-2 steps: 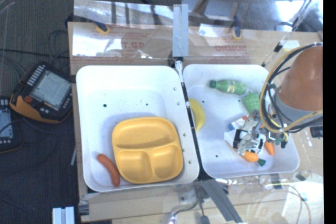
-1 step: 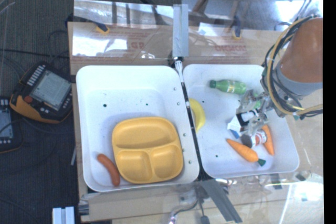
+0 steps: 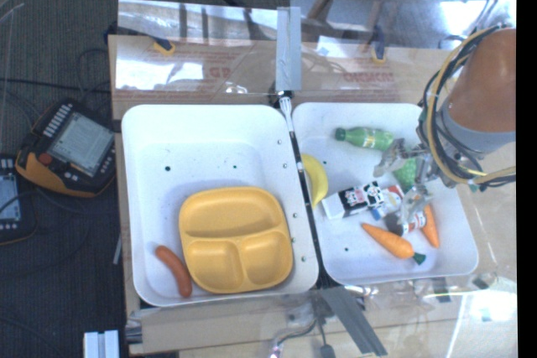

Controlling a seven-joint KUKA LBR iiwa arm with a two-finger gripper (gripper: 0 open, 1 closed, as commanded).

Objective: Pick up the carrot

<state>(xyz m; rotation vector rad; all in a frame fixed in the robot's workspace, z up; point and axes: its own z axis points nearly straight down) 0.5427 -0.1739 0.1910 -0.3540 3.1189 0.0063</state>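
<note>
Two carrots lie in the right bin (image 3: 336,260). The larger carrot (image 3: 388,240) lies at a slant near the front, with its green end pointing right. A smaller carrot (image 3: 431,227) stands almost upright in the picture, close to the bin's right wall. My gripper (image 3: 413,195) hangs over the right half of this bin, just above and between the two carrots. It partly covers a small red and white item (image 3: 416,222). The grey arm with its orange band (image 3: 497,80) comes in from the right.
The right bin also holds a green bottle (image 3: 366,137), a banana (image 3: 316,178) by the left wall, a black and white carton (image 3: 362,199) and a green object (image 3: 407,173) under the wrist. In the left bin (image 3: 168,138) lie a yellow divided plate (image 3: 236,237) and a sausage (image 3: 174,270).
</note>
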